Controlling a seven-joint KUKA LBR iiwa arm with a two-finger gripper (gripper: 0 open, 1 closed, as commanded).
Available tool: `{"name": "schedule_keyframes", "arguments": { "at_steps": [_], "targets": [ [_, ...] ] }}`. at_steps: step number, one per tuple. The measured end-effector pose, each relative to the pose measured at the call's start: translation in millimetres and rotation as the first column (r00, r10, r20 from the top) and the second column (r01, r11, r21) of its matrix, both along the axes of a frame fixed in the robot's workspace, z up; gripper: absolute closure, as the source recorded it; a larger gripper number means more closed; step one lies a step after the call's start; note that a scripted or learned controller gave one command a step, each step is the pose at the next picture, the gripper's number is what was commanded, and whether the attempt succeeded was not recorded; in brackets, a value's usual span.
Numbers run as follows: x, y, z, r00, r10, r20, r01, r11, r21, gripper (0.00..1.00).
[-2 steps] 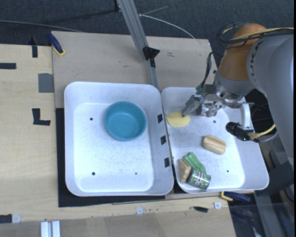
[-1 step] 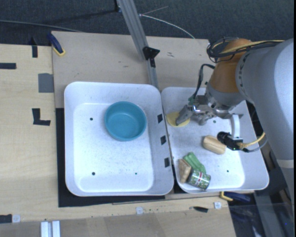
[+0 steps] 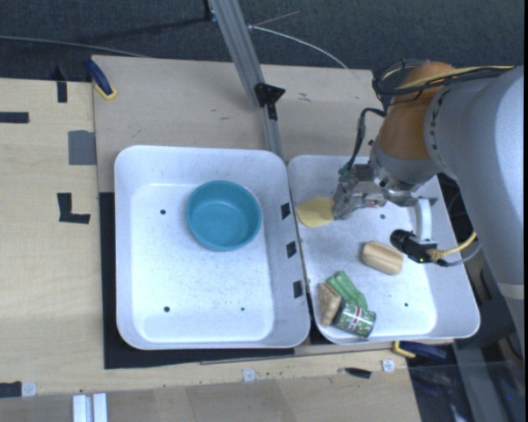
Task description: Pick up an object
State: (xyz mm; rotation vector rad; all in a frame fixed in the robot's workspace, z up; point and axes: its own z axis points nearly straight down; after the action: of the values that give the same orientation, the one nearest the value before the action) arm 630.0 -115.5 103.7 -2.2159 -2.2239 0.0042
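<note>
Two white bins sitting on worktop (image 3: 35,236). Gripper (image 3: 345,202) hovering in right bin (image 3: 440,319), touching yellow object (image 3: 315,212) at its nine o'clock; finger opening: cannot tell.

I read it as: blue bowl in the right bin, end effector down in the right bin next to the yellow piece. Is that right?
Not quite. The camera view shows the blue bowl in the left bin, not the right one. The rest holds: the end effector is down in the right bin next to the yellow piece.
</note>
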Motion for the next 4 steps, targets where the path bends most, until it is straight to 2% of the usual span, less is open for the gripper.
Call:
{"name": "schedule_keyframes", "arguments": {
  "at_steps": [1, 2, 3, 4],
  "targets": [
    [-2, 2, 63, 1.0, -0.001, 0.008, 0.001, 1.0, 0.0, 1.0],
    [1, 3, 127, 1.0, -0.002, 0.008, 0.002, 1.0, -0.001, 1.0],
    [2, 4, 163, 1.0, -0.002, 0.007, 0.002, 1.0, 0.0, 1.0],
    [-2, 56, 164, 1.0, 0.002, 0.002, -0.002, 1.0, 0.002, 1.0]
  ]
}}
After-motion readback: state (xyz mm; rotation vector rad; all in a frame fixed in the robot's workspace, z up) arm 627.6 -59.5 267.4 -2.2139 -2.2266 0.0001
